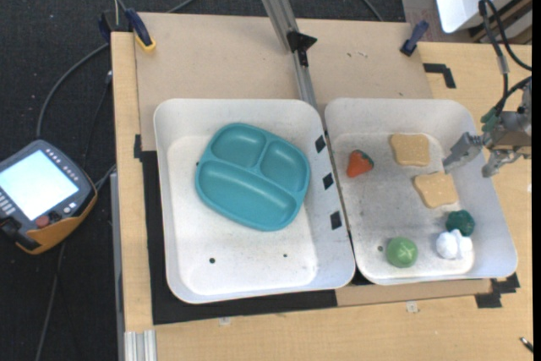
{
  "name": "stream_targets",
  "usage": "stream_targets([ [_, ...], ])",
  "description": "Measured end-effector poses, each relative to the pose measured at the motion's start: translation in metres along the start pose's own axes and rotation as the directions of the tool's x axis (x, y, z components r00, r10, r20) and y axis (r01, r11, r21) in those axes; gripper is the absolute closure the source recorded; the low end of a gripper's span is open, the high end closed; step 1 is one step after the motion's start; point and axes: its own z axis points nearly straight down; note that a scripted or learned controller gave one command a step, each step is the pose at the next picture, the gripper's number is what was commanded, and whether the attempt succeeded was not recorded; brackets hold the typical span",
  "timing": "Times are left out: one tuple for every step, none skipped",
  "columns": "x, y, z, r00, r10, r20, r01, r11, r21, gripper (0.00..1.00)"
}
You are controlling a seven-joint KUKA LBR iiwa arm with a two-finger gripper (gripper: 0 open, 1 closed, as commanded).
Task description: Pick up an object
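Spread apart, the two fingers (463,151) of the gripper (478,158) point down and to the left, with nothing between them that we can see. We find the gripper at the right edge of the right bin (423,107), over its rim, with one finger reaching toward the bin's inside and the other further right. Behind it we make out little of the arm; its wrist (510,129) comes in level from the right, with dark cables looping above it.

Inside the right bin we count six pieces of toy food. Nearest the fingers are two tan toast slices, one (411,150) just left of the fingertip and another (436,189) below it. A red strawberry (359,163) sits near the bin's left wall. Along the front we see a green round fruit (401,251), a white piece (451,246) and a dark green piece (461,222) touching it.

The left bin (194,266) carries a teal divided plate (252,176), lying tilted.
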Motion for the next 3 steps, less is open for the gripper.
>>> stream_targets([
  [0.0,0.002,-0.005,1.0,-0.003,0.003,0.003,1.0,-0.01,0.0],
  [0.009,-0.002,0.042,1.0,-0.003,0.0,0.003,1.0,-0.005,0.0],
  [0.019,0.003,0.096,1.0,-0.003,-0.001,0.003,1.0,-0.003,0.0],
])
